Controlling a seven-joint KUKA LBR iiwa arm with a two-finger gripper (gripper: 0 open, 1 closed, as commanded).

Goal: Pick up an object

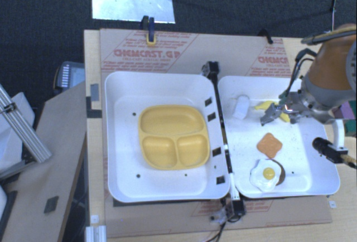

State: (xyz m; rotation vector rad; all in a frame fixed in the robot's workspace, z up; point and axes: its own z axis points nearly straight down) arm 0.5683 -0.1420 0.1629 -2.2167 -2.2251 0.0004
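We see the gripper point(271, 118) low in the right bin point(321, 182), just beside a yellow object point(266, 106); whether its fingers are open or closed we cannot tell. An orange cracker point(270, 145) and fried egg point(264, 175) lie nearby.

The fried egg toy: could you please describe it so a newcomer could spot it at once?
Look in the right-hand white bin, then along its near edge. The fried egg lies there, flat and white with a round yellow yolk, just below the orange cracker-like square. It alone pairs white with a yellow centre.
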